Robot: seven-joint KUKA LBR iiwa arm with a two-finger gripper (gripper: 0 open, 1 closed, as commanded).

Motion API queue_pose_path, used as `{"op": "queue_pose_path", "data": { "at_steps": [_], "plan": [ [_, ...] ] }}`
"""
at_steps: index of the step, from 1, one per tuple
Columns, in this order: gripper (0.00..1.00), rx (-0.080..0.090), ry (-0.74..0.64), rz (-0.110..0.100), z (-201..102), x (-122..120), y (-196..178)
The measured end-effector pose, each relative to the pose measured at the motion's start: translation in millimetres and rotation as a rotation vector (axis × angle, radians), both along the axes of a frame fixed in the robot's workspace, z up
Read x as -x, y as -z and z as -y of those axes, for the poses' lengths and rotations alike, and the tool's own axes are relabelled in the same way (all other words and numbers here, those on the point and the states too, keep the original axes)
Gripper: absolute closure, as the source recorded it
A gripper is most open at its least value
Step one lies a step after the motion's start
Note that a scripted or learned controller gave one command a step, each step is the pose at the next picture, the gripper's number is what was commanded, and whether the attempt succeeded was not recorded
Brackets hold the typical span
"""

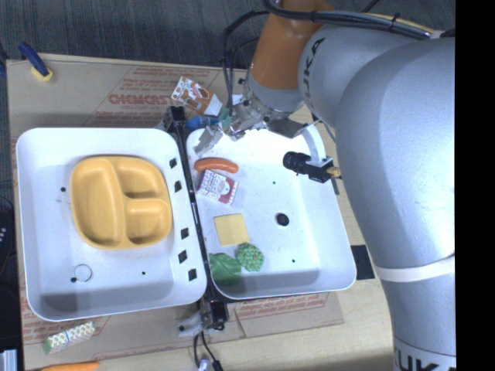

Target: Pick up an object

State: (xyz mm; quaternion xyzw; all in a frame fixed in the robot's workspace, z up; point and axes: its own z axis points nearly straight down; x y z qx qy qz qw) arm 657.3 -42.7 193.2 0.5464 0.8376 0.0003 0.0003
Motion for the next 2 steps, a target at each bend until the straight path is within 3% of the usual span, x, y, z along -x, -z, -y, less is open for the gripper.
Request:
{"op": "queue_pose_path", "data": {
  "at_steps": [1, 2],
  "plan": [
    [0.0, 0.0, -0.271, -0.004, 2, 16, 2],
    [0.0, 0.0, -0.448, -0.003, 4, 88, 2]
  ]
}}
